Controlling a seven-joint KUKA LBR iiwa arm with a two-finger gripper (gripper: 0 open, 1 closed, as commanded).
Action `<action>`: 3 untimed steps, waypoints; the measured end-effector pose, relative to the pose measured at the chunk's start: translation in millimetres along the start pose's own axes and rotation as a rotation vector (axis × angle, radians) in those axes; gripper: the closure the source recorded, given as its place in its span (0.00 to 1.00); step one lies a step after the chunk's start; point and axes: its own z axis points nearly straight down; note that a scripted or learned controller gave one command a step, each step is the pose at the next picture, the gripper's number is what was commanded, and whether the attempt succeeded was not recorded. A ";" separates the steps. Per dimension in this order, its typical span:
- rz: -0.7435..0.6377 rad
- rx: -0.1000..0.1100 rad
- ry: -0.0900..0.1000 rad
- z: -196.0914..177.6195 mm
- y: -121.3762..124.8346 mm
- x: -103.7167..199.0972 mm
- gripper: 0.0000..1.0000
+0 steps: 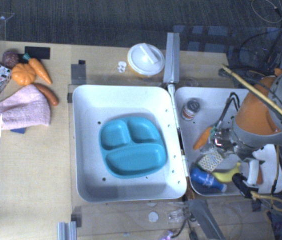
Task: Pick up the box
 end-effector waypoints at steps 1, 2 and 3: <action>0.092 0.006 -0.001 -160.2 -23.6 14.9 1.00; 0.122 0.008 -0.002 -149.7 42.6 49.9 1.00; -0.398 0.006 0.001 -148.7 -0.9 25.3 1.00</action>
